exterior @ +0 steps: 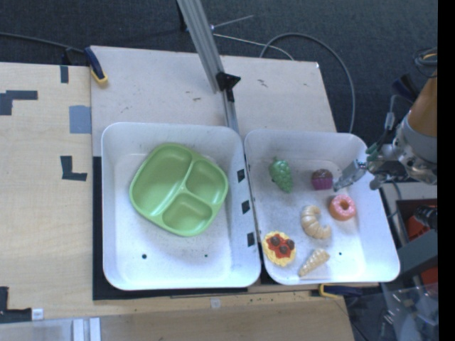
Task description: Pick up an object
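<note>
- The end effector (353,172) hangs at the right side of the right bin (370,261), just right of a small purple toy (322,180) and just above the pink donut (342,207) in the picture. Its tips look slim and close together with nothing visible between them, but how far they are parted cannot be told from this view.
- The right bin also holds a green grape bunch (281,175), a croissant (315,222), a small tart with red berries (279,249) and a pale cone-shaped pastry (314,262).
- The left bin (114,212) holds a green divided plate (179,189), well apart from the arm.
- The nearest candidates are the purple toy and the donut; picking either would likely call for the least travel.
- A sound approach, as a judgement: centre over one item alone, descend straight, and close across its narrow width.
- The donut and croissant lie near each other, so a drop between them risks nudging both.
- The bin's right wall is near; the arm should stay inside it.
</note>
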`<act>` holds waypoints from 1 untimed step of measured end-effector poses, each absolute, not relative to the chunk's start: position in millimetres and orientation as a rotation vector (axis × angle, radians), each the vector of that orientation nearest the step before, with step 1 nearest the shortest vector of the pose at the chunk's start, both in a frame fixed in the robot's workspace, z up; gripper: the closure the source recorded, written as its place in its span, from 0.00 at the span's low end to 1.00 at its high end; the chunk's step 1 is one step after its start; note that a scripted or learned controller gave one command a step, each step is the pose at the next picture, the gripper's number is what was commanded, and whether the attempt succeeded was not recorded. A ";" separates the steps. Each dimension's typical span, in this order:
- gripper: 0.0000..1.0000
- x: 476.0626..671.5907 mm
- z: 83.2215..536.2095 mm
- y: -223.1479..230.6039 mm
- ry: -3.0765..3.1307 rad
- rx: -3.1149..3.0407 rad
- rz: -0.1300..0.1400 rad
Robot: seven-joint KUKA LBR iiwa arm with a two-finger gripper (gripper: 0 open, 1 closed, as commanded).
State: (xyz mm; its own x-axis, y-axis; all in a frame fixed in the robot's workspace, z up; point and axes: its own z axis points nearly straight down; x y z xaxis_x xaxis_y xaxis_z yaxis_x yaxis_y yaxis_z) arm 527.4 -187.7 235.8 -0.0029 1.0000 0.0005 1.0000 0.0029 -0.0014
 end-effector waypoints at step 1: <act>0.00 527.3 235.8 -187.8 -2.223 -2.218 0.001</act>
State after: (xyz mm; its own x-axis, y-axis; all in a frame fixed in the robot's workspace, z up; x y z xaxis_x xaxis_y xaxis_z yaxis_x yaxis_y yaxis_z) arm 527.3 -187.8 235.8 -0.0020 1.0000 0.0008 1.0000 0.0021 -0.0013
